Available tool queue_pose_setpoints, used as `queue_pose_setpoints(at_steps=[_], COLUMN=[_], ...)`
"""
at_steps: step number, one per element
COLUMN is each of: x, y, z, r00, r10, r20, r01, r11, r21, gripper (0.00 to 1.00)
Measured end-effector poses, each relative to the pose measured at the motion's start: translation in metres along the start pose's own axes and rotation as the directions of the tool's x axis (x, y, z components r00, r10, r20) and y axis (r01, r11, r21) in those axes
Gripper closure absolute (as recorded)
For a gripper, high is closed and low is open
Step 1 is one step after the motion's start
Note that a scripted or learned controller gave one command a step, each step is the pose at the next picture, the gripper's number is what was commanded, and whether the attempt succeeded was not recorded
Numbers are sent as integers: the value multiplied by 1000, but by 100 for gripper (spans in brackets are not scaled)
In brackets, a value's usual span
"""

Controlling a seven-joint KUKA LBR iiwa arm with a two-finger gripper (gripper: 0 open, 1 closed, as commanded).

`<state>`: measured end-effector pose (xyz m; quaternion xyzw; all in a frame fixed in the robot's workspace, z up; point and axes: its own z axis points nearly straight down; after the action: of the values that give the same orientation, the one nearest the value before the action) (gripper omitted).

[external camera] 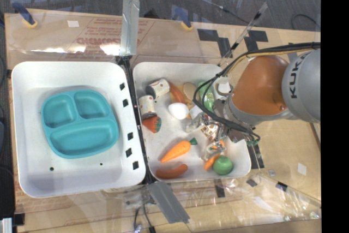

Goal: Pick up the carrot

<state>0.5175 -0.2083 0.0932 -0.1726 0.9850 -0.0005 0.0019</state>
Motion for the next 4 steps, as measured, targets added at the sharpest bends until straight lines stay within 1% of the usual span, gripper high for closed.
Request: queue_pose_setpoints(at_steps=[1,2,3,4], x=[0,-1,-5,-11], y=[72,113,120,120], z=[2,2,2,2], r00=[972,983,996,992], r10=[233,185,93,126], r20=[-7,-7,-6,-3], r01=[-233,-185,-93,-126], r11=[972,983,996,992], r21=[-4,-4,-3,-1], gripper=[0,0,0,0])
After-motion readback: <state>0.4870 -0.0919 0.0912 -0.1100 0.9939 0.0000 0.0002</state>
